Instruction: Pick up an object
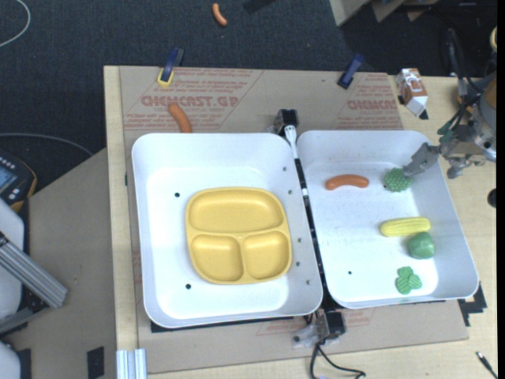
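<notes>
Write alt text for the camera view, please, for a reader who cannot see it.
The gripper reaches from the right toward a green broccoli toy in the right bin, which also holds a sausage, corn and two green toys. The left bin holds a yellow divided plate.

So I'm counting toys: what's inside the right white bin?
Inside the right white bin: orange sausage, yellow corn cob, green round vegetable, green leafy piece, and green broccoli, partly covered by the gripper.

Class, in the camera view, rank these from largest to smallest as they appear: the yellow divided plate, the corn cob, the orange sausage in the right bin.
1. Yellow divided plate, by far the largest.
2-3. Corn cob and orange sausage look similar; no ranking between them.
</notes>
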`<state>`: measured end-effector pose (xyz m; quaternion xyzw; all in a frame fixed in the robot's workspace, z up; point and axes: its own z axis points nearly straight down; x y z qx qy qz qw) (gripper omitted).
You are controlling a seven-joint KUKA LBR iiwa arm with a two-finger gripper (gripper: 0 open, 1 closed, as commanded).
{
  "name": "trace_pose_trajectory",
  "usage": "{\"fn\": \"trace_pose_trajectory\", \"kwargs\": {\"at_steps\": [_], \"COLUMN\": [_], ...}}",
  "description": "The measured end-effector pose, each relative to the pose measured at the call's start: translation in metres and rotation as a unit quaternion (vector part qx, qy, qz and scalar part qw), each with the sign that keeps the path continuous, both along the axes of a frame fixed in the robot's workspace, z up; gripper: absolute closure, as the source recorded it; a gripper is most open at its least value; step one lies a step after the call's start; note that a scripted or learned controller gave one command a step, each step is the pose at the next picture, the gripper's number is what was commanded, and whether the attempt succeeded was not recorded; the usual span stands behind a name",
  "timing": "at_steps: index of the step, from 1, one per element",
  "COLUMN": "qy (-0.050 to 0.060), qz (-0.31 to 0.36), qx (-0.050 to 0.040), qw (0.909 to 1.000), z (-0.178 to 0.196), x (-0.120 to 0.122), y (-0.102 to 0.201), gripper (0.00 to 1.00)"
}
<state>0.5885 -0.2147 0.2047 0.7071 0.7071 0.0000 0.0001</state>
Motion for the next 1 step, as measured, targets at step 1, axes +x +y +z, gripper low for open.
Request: {"fn": "trace_pose_trajectory", "kwargs": {"at_steps": [1], "qy": [0.003], "qz": [0.0], "qx": [0.0013], "qw": [1.0], "z": [-0.0508], "x": [-0.0088], "y": [0.0069], "gripper": [0.0]}}
